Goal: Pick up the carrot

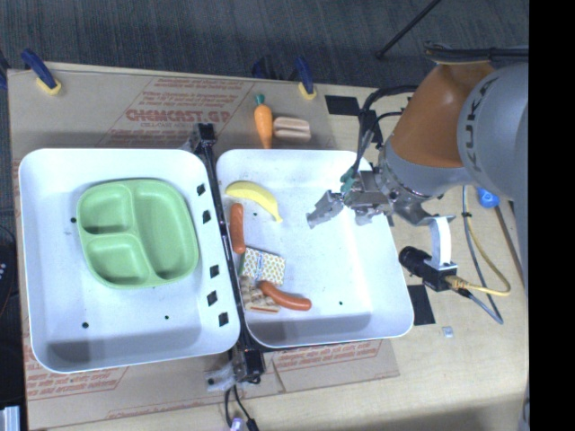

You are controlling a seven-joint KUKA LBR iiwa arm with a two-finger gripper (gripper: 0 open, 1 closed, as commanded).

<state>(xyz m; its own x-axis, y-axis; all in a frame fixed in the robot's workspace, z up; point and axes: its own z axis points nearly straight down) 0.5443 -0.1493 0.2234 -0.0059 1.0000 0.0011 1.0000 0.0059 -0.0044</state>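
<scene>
My gripper point(325, 210) hangs over the right bin point(359, 281), holding nothing; I cannot tell how it is set. The carrot point(262, 122) lies outside, on the cardboard point(162, 110) just past the far rim, beside a bun point(292, 129), so I must reach farther.

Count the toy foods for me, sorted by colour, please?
Orange: 1, the carrot behind the bins.
Yellow: 1, the banana.
Red-orange: 2, the sausage and the second sausage.
Tan and brown: 1, the sandwich-like piece.
Total: 5.
</scene>
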